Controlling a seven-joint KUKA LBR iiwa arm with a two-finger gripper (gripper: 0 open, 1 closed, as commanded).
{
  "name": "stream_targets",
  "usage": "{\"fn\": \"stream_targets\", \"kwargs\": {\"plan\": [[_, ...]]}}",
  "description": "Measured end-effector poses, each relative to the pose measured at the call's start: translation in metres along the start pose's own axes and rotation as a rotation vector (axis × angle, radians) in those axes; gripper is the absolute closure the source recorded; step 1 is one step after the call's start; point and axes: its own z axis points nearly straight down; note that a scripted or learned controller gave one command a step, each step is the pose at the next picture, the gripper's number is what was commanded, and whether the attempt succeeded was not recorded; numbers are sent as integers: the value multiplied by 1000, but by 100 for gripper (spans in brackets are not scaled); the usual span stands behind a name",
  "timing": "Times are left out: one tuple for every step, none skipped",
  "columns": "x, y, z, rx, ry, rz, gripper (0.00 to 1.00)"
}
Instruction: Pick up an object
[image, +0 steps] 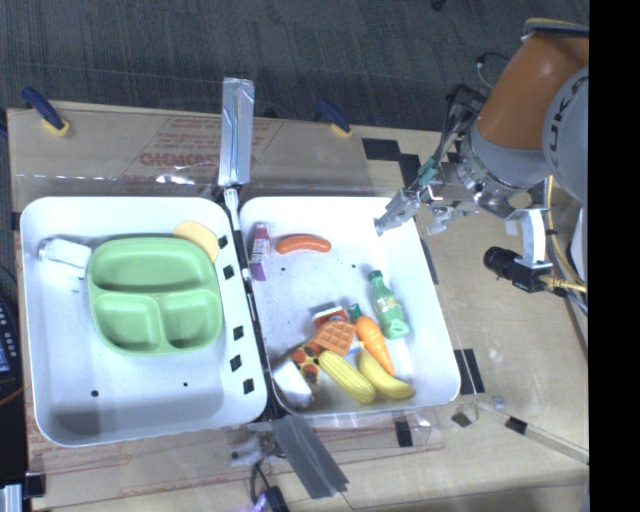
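Hanging above the far right corner of the right bin (430, 300), the pincer (398, 213) holds nothing, and whether it is released or clenched I cannot tell from this slant. The right bin serves as landmark: along its far wall lies an orange sausage (302, 243), and just beside that, against the bin's left wall, a small purple bottle (259, 249) lies lengthwise. Near the bin's right wall a green bottle (387, 304) lies tilted, its cap toward the far side. In the near part of the bin toys crowd together: a carrot (374, 344) touching a waffle (335, 333), with a corn cob (346, 376) and a banana (386, 380) side by side below them. Left of this bin, the left bin (60, 410) carries a green divided tray (155, 293), with a yellow piece (198, 236) at the tray's far right corner.
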Motion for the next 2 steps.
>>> {"fn": "stream_targets", "kwargs": {"plan": [[46, -95, 61, 1, 1, -152, 0], [29, -121, 176, 2, 2, 69, 0]]}}
